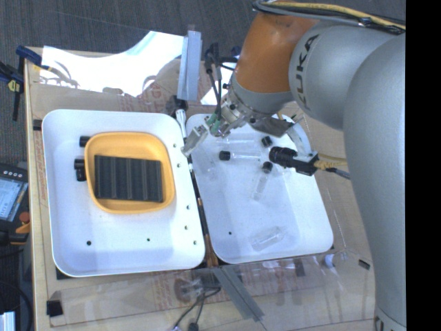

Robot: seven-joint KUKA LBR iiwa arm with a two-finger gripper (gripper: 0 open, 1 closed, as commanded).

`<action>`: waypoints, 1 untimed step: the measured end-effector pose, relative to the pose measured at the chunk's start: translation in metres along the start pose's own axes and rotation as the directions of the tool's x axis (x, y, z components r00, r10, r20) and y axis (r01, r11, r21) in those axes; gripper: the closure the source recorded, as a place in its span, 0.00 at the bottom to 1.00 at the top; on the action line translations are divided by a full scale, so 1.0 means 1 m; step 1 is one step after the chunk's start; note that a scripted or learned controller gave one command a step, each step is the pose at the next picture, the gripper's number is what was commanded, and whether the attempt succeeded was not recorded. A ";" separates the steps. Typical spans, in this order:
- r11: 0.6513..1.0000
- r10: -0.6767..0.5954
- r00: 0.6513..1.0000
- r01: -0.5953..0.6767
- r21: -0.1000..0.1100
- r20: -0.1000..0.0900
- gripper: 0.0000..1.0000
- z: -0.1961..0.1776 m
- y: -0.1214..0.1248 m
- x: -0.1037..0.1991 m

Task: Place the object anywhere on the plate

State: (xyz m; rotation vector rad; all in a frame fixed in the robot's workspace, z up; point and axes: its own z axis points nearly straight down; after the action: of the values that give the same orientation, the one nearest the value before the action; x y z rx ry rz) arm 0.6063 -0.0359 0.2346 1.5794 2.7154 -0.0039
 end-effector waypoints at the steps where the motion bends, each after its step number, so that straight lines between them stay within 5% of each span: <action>1: 0.999 0.033 0.999 -0.033 0.003 -0.003 0.00 -0.008 0.007 0.041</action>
State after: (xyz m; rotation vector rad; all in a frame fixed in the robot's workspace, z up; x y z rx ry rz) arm 0.5924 0.0036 0.2420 1.6257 2.6923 -0.0053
